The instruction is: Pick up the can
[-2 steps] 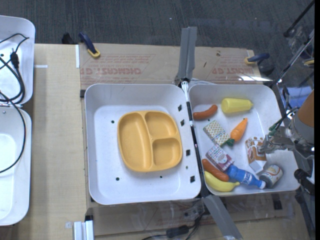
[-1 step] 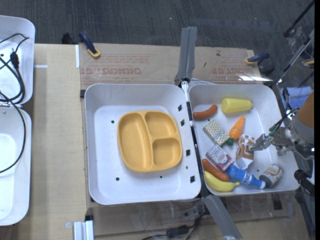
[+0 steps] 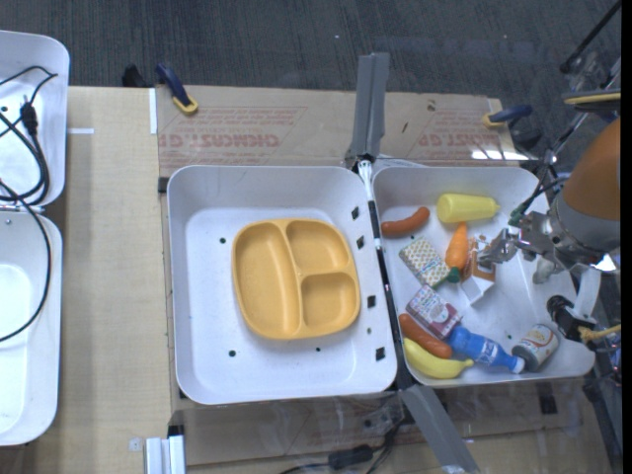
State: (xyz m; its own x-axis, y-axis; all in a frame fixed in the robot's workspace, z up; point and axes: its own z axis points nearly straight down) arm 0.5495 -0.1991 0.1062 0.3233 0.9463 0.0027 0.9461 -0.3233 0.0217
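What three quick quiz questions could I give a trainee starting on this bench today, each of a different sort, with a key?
1. True or false: the can lies in the left bin.
2. What sits in the left bin? A) banana B) yellow divided tray C) blue bottle
3. Fill in: the blue bottle lies between the banana and the ___.

Key: 1 false, it is in the right bin; 2 B, the tray; 3 can.

We look down from one fixed camera set high above the surface (image 3: 109, 265), tilted slightly so the far edge sits at the top. Both white bins lie in frame, the left bin (image 3: 197, 294) central, the right bin (image 3: 513, 314) toward the right side, neither seen close.
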